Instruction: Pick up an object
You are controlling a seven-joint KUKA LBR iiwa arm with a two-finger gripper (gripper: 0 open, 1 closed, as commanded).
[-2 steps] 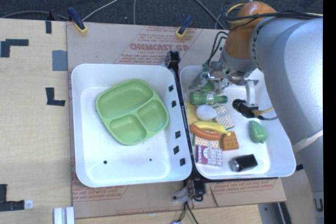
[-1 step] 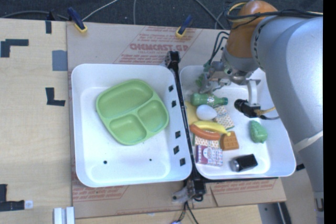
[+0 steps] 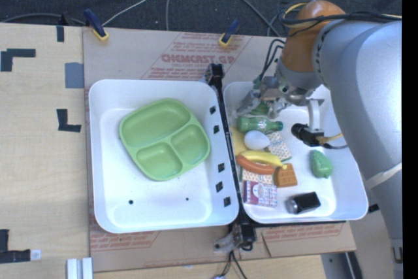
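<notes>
My gripper [image 3: 266, 103] hangs low over the back part of the right bin [image 3: 339, 196], under the orange wrist band. Just below it lies a green bottle [image 3: 258, 123] on its side, close to or touching the fingertips. In front of the bottle sit a white egg [image 3: 256, 140], a banana [image 3: 262, 155], a hot dog [image 3: 255, 167], a small brown piece [image 3: 285, 175], a red and white packet [image 3: 259, 193], a black cylinder [image 3: 303, 202] and a green pepper-like toy [image 3: 321, 164]. I see nothing between the fingers.
The left bin [image 3: 104, 160] holds a green divided plate [image 3: 164, 138]. A black divider strip [image 3: 220, 140] runs between the bins. The big grey arm covers the right side of the view. Cables and clamps lie behind the bins on the cardboard.
</notes>
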